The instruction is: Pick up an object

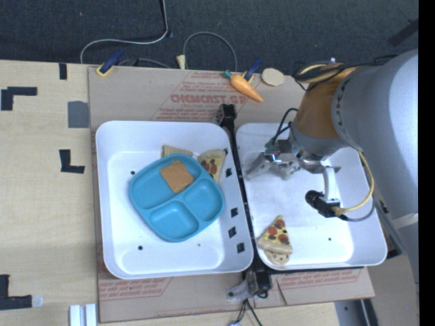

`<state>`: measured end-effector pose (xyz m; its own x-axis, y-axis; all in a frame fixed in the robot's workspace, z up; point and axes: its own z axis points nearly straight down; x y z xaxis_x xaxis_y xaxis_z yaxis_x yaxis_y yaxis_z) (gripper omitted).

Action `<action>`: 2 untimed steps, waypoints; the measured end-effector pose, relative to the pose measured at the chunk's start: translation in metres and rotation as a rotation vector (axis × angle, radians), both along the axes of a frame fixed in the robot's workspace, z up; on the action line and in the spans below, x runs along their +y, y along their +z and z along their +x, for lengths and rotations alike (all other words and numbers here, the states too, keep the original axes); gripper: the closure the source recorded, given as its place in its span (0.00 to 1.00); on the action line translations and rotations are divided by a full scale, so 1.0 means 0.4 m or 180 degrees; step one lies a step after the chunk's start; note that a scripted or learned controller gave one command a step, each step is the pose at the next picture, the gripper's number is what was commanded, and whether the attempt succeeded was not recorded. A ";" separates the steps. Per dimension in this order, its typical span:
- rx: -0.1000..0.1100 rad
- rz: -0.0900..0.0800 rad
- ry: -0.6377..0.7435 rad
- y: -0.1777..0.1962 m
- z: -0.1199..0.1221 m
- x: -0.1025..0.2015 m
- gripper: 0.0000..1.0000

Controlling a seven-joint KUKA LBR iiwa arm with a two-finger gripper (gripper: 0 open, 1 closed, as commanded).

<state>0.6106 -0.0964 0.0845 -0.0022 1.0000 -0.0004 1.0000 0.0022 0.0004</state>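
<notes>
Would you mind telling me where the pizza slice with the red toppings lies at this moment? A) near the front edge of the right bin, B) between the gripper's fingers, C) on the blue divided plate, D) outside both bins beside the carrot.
A: the pizza slice lies flat on the floor of the right bin, near its front edge, apart from the gripper.

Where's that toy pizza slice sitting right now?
The pizza slice lies in the right bin, at its near left corner by the divider, below the gripper.
</notes>
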 end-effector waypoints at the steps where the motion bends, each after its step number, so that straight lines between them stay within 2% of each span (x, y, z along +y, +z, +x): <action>1: -0.0016 -0.0004 0.0002 0.060 0.144 -0.051 0.00; 2: -0.0004 -0.0010 -0.0001 0.000 0.109 0.000 0.00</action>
